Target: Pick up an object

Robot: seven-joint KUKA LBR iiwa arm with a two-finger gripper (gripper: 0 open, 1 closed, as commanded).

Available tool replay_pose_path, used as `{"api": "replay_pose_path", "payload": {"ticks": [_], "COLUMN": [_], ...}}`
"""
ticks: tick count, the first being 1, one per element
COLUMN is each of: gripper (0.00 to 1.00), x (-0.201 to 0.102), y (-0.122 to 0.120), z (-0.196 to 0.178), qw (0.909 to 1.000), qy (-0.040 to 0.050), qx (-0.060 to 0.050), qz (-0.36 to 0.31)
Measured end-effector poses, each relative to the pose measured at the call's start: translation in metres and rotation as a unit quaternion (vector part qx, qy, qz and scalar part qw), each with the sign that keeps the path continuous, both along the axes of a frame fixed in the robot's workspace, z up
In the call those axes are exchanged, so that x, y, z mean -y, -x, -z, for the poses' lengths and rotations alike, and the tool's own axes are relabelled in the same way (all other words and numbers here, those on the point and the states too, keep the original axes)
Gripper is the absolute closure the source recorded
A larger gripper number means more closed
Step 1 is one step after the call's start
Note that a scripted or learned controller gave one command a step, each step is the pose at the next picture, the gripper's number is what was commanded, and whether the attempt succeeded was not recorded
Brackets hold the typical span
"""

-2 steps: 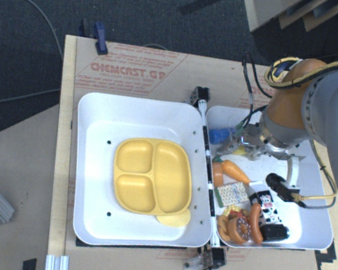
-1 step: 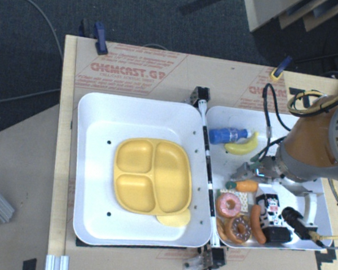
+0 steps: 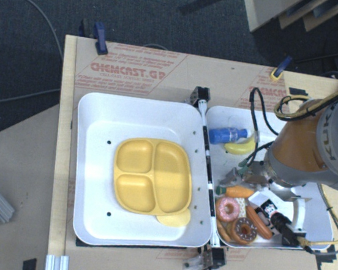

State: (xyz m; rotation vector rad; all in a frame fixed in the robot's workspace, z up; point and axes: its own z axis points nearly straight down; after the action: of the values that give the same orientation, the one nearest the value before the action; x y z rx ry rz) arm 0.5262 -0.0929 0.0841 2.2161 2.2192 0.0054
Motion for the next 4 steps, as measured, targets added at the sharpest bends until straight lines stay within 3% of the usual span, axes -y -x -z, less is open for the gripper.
{"api": "replay_pose_path", "payload": {"ticks": [2, 4], "gripper": [0.0, 0.0], "x": [0.004, 0.028], "y": [0.046, 0.047], "z": [0.001, 0.001], "qw": [1.0, 1.0], "qy": [-0.0011, -0.0005], "qx": [-0.003, -0.003], "qz": [0.001, 0.001]}}
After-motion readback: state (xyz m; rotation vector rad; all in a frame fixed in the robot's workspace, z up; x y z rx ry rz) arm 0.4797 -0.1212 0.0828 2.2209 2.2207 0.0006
